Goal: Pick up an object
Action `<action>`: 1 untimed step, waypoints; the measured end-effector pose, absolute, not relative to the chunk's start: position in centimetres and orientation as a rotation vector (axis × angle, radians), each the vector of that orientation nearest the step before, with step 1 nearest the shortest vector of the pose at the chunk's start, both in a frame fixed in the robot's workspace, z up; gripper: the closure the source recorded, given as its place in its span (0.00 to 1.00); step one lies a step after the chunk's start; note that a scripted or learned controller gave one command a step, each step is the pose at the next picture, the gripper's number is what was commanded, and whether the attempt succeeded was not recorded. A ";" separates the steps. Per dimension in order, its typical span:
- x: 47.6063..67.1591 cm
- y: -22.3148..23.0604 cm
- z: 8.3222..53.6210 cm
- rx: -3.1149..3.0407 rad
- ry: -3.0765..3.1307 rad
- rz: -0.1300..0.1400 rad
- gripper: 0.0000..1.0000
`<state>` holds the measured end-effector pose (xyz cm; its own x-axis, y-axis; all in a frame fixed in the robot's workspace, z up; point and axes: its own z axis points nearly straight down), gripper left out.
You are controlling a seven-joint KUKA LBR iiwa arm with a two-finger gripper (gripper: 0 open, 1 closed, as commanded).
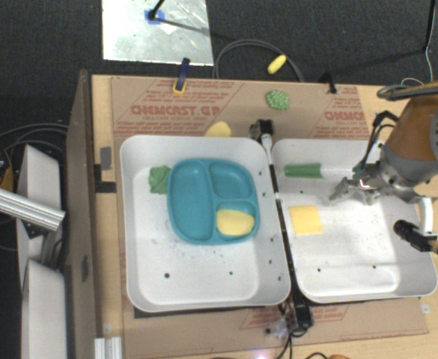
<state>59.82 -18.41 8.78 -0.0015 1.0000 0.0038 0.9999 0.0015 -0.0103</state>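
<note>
In the left bin (147, 275) I see a blue tray (196, 200) holding a yellow piece (234, 221), with a green scrap (159, 179) at its edge. In the right bin (353, 275) lie a yellow block (305, 219) and a green stick (302, 170), both apart from my gripper (351, 189). The fingers look spread with nothing between them. I judge a descent here would close on bare floor. The arm reaches in from the right, wrist low over the bin.

"CHEMCAST" on cardboard sheet (166, 111)
</note>
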 end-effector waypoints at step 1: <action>54.4 -13.0 8.3 -2.212 -2.221 0.002 0.00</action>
